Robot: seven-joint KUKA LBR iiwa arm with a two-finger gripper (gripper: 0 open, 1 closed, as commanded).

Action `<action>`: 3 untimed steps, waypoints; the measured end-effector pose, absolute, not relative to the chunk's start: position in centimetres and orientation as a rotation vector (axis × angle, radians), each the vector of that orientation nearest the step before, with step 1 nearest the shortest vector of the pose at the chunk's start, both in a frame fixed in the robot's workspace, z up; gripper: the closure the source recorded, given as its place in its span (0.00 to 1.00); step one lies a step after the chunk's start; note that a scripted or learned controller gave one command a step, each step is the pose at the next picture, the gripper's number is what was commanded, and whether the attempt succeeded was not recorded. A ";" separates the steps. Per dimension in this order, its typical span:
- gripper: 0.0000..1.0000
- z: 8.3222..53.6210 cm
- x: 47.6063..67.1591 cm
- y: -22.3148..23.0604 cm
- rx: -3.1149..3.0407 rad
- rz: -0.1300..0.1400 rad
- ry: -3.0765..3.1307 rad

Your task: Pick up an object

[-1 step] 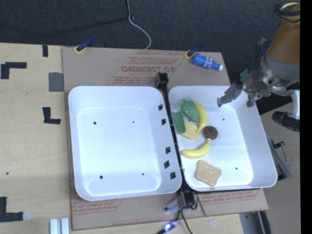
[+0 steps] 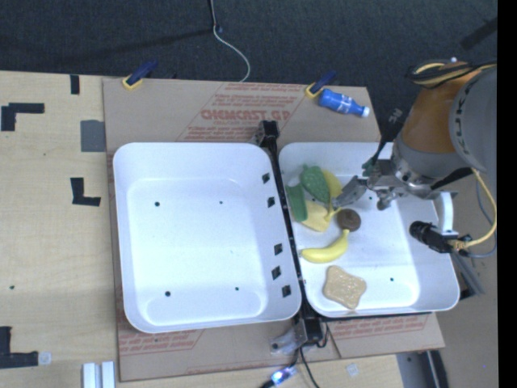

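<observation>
Two white bins sat side by side. Gripper (image 2: 349,194) hovered over right bin (image 2: 420,293), near brown ball (image 2: 348,219); finger state indiscernible.

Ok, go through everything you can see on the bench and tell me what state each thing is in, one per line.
gripper: low in the right bin, over the green and yellow pile
banana: lying loose in the right bin
toast-shaped piece: lying flat near the bin's front
brown round object: resting just below the gripper
green leafy object: lying on a yellow piece
blue bottle: on its side, outside the bins
</observation>
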State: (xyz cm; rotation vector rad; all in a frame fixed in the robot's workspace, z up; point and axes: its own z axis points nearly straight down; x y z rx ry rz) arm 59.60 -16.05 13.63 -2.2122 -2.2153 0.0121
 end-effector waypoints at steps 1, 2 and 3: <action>0.00 8.3 58.9 -12.3 -2.218 0.001 -2.224; 0.00 8.5 65.5 -11.0 -2.218 0.000 -2.230; 1.00 9.4 65.1 -11.0 -2.216 0.006 -2.223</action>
